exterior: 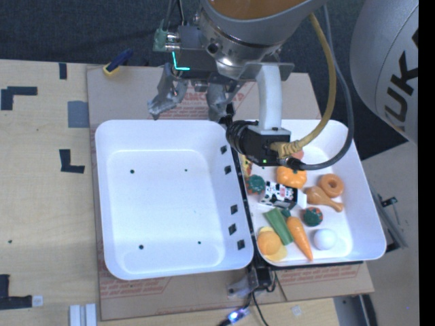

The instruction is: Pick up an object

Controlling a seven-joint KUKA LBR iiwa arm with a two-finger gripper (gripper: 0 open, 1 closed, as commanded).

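Note:
My gripper (pixel 191 103) hangs over the far rim of the left bin (pixel 109 182), with its two grey fingers (pixel 163 102) spread apart and nothing between them. Several toy foods lie in the right bin (pixel 363 212): an orange pepper (pixel 291 176), a doughnut (pixel 332 184), a drumstick (pixel 317 197), a black-and-white block (pixel 279 194), a green piece (pixel 277 221), a carrot (pixel 300 237), a white egg (pixel 325 238) and a yellow-orange fruit (pixel 270 244). All of them sit well to the right of and nearer than the gripper.
A black unit (pixel 259 145) on a white post (pixel 270 100), with a yellow cable (pixel 333 87), hangs over the far end of the wall between the bins. The arm's big grey body (pixel 391 53) fills the upper right. A blue-yellow item (pixel 117 61) lies on the bench at the back left.

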